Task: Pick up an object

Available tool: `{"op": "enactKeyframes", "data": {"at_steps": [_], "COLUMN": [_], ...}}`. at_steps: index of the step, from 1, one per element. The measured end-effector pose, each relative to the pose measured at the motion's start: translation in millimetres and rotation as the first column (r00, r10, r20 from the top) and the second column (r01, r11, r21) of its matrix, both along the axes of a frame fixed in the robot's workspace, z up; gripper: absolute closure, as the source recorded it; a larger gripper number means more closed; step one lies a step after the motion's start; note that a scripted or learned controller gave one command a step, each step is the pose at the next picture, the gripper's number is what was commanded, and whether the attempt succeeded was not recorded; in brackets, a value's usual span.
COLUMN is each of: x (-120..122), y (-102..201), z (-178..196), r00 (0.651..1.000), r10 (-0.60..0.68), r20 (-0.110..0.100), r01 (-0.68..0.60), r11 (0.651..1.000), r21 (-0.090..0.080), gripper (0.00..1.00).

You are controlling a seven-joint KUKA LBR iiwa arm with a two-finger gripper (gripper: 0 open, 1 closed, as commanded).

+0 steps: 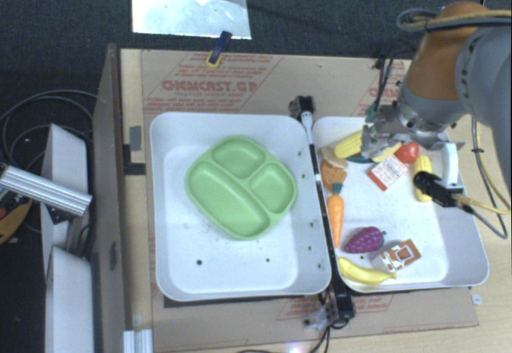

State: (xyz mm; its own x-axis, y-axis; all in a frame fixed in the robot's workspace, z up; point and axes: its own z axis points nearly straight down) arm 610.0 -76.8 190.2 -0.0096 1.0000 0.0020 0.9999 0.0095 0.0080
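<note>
The gripper [374, 143] hung low over the far corner of the right bin [468, 263], because that was where the toy food lay. The arm [448, 55] reached in from the right so it could get there. Whether the gripper was apart or together could not be told, since the wrist hid its tips.

Right under the gripper lay a yellow banana [349, 146], touching it or almost touching it. That looked like the thing it was going for. Nothing could be seen held yet, so the pick was probably just starting.

Just beside the gripper, on the near side, lay a small red and white box [388, 174] and a red tomato [407, 152]. A bit nearer than that lay an orange carrot [335, 215], then purple grapes [364, 240], and a second banana [364, 272] far off by the near wall.

The toys sat close together, so the gripper might bump a neighbour.

Well away to the left, the other bin [172, 263] held a green plate [240, 186] with three parts.
</note>
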Motion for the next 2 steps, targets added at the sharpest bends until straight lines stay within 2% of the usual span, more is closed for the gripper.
{"op": "enactKeyframes", "data": {"at_steps": [1,2], "x": [-0.7,63.4], "y": [-4.3,-10.9], "z": [-5.3,-105.5], "r00": [1.0,1.0], "r10": [-0.005,-0.001], "r20": [-0.005,0.009], "r01": [0.005,0.001], "r11": [1.0,1.0], "r21": [-0.003,-0.009], "gripper": [0.0,0.0]}}
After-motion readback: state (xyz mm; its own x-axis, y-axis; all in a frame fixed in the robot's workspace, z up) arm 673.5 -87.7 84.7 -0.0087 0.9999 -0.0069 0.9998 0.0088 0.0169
